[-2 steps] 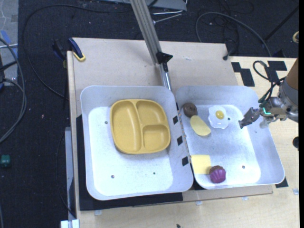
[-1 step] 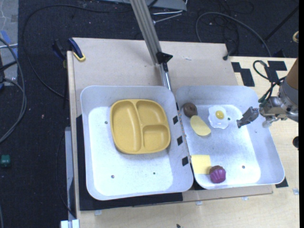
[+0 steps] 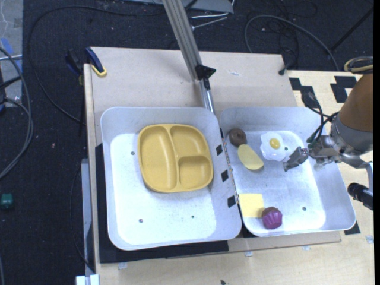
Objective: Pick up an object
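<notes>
**Desk:** Walk me across the bench, left to right.

**Me:** On my feed, the left bin (image 3: 119, 218) carries a yellow divided plate (image 3: 176, 158), three compartments, sitting flat toward the bin's upper half. Next, the right bin (image 3: 309, 200). At its upper left I see a small brown round piece, maybe a toy fruit (image 3: 237, 137). Just below and right of it lies a pale yellow oval, potato-like (image 3: 250, 157). Further down, near the front wall, a flat yellow square block (image 3: 251, 205), with a purple toy fruit (image 3: 272, 218) touching its lower right corner.

**Desk:** And the gripper?

**Me:** I've got the gripper (image 3: 293, 161) low over the right bin, reaching in from the right, tips pointing left and slightly down. Whether the fingers are apart or together, I cannot tell; they read as one dark shape from here. Nothing visible between them.

**Desk:** Closest item?

**Me:** A toy fried egg (image 3: 276, 145), white with a yellow yolk, just up and left of the tips, very near. The oval sits further left, the purple fruit well below.
</notes>
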You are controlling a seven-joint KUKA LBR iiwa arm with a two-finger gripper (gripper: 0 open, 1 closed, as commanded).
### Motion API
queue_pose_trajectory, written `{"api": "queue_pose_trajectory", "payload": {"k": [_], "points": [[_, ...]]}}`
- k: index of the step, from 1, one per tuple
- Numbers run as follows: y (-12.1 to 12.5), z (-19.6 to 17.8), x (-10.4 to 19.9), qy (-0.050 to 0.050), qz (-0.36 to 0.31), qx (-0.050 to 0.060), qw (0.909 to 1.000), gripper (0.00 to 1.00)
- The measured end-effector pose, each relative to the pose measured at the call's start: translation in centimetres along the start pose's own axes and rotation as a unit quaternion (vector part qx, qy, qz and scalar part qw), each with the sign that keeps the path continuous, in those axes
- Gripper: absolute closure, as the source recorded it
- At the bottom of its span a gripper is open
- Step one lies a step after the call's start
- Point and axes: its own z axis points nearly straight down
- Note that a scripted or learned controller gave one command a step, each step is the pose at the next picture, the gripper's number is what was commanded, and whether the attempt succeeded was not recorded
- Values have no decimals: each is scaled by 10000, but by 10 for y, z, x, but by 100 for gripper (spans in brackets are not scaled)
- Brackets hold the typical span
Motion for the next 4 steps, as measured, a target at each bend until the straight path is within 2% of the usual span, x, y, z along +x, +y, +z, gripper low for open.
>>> {"api": "queue_pose_trajectory", "payload": {"k": [1,2,3,4], "points": [[3,44,0,-2,1,-5,10000,0],[4,67,0,-13,3,-28,10000,0],[5,55,-1,-25,1,-52,10000,100],[-3,6,-6,-14,10,-37,10000,100]]}}
